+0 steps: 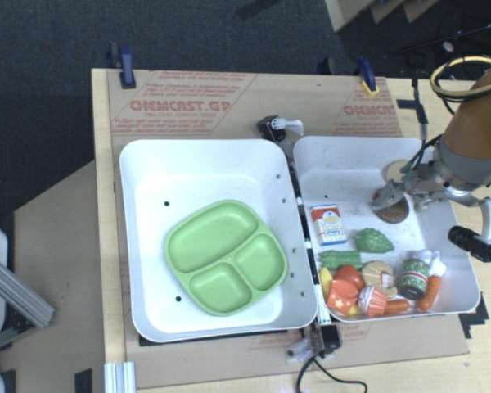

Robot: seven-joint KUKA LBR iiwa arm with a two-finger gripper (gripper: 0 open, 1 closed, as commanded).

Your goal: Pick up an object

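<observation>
Camera view: hand (390, 201) hovers above-right of small carton (329, 224).

We read "CHEMCAST GP" in red on the brown board (180, 105) behind the bins, and again, partly cut off, at its right. The small carton's (329, 224) print is too small.
</observation>
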